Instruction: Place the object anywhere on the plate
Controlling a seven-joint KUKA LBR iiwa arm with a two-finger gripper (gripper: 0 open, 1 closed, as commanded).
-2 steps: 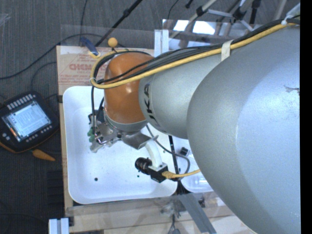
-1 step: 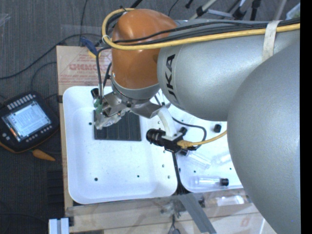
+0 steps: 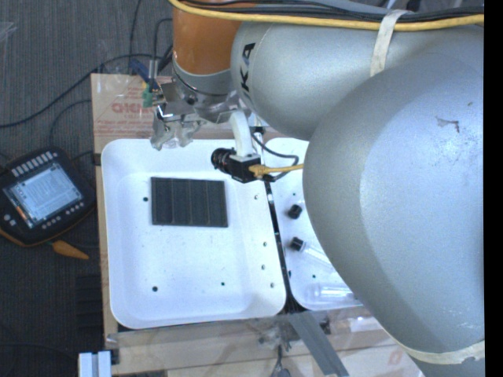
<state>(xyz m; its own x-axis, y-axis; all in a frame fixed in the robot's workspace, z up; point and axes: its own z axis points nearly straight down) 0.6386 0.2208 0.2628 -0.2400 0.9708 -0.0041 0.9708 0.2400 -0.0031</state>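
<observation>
You've got two white bins [image 3: 189, 305] on a wooden bench over dark carpet, with a pendant [image 3: 41, 195] on the floor at left. The dark plate [image 3: 189, 202] lies flat in the left bin. The gripper [image 3: 171, 134] hangs at that bin's far rim, and there's faint red lettering on the board behind, too blurry to read.

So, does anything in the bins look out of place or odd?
Nothing looks spilled or broken. The dark plate lies flat and square in the left bin. The gripper sits over that bin's far rim, away from the plate. The arm hides most of the right bin.
</observation>
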